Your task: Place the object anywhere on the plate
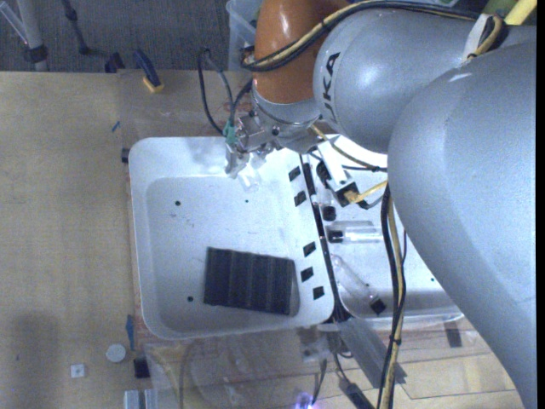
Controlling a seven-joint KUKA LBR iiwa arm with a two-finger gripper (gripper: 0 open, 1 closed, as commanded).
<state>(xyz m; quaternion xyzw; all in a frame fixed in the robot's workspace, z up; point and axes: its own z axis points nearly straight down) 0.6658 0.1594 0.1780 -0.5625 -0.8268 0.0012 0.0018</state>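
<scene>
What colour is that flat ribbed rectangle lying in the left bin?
Dark grey to black, with parallel ridges. The ribbed rectangle shows best in the camera view, on the white bin floor.

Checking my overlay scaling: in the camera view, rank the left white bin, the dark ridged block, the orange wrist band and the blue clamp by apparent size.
1. Left white bin
2. Orange wrist band, though it sits nearer the camera, which inflates it
3. Dark ridged block, roughly alike in apparent size, so that ranking is unsure
4. Blue clamp

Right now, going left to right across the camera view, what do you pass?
Small grey round disc on the bench → dark ribbed rectangular plate in the left white bin → right white bin → grey arm's broad link.
</scene>
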